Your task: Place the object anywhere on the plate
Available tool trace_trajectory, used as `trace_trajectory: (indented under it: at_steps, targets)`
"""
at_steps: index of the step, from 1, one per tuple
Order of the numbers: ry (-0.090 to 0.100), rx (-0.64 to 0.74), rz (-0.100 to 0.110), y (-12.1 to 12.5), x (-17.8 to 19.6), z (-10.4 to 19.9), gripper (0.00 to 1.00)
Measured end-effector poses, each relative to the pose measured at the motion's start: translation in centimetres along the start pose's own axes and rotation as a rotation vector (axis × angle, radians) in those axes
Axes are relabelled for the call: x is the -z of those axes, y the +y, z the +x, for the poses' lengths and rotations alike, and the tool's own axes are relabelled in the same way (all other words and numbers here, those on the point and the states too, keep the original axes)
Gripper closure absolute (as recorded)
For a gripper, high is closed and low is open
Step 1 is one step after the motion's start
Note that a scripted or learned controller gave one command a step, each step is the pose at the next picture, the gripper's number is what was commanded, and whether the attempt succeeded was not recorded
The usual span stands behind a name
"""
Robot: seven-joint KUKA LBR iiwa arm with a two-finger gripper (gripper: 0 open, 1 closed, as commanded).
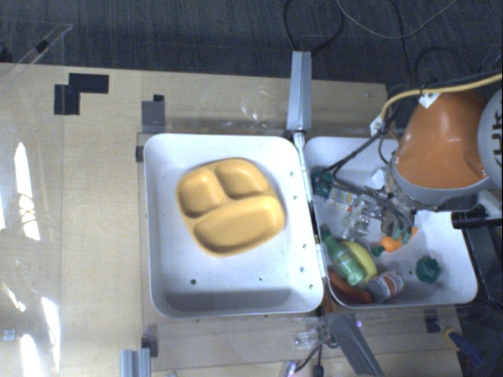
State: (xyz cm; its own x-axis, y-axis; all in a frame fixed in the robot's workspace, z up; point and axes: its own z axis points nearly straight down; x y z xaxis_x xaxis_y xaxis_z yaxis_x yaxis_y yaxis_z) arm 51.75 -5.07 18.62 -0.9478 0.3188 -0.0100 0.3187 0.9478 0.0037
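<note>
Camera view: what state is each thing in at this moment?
Plate: upright in the left bin, nothing on it.
Gripper: low over the right bin, above the toys; grasp unclear.
Green bottle: lying on its side in the right bin.
Teal toy: loose, apart from the pile.
Can: lying by the front wall.

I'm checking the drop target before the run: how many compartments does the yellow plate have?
3. The yellow plate sits in the left bin: two small compartments side by side at the far edge, left and right, and one large compartment across the near side.
</note>
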Motion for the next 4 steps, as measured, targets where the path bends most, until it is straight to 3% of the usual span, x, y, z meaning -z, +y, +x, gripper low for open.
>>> trace_trajectory:
  at_steps: [1, 2, 3, 4]
  targets:
    - [0.0, 0.374, -0.001, 2.8, 0.0, -2.2, 1.0]
    - [0.003, 0.44, -0.001, 5.2, -0.1, -0.9, 1.0]
    - [-0.007, 0.436, -0.005, 5.4, 1.1, -1.2, 1.0]
    - [0.003, 0.77, -0.002, 6.7, 1.2, 1.7, 1.0]
